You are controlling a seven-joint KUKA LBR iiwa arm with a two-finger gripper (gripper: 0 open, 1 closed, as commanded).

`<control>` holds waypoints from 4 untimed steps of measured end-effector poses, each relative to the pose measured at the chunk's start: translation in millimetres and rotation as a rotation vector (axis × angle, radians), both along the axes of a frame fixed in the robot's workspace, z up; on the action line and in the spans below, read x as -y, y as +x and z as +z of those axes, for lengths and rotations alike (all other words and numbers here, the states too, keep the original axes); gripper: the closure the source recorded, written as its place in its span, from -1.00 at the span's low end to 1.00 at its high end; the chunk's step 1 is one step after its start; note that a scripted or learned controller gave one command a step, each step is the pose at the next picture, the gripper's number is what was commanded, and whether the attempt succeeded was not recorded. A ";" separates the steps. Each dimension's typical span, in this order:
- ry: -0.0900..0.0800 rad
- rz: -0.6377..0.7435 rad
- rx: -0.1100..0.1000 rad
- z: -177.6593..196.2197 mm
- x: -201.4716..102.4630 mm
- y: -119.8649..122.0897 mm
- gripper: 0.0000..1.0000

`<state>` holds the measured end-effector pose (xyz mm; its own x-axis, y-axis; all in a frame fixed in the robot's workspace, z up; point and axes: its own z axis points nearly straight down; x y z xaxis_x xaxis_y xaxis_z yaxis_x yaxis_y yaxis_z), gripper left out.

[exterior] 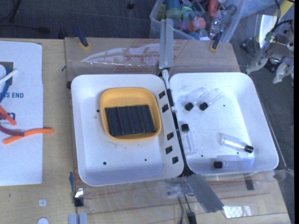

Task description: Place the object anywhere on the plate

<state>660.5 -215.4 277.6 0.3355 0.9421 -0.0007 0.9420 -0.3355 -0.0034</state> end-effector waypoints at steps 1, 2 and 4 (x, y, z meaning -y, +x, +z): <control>0.001 -0.024 0.000 -15.6 -0.5 6.3 -1.00; -0.002 -0.021 0.006 7.2 -1.2 6.0 -1.00; 0.000 -0.012 0.000 -18.4 -1.2 -1.1 -1.00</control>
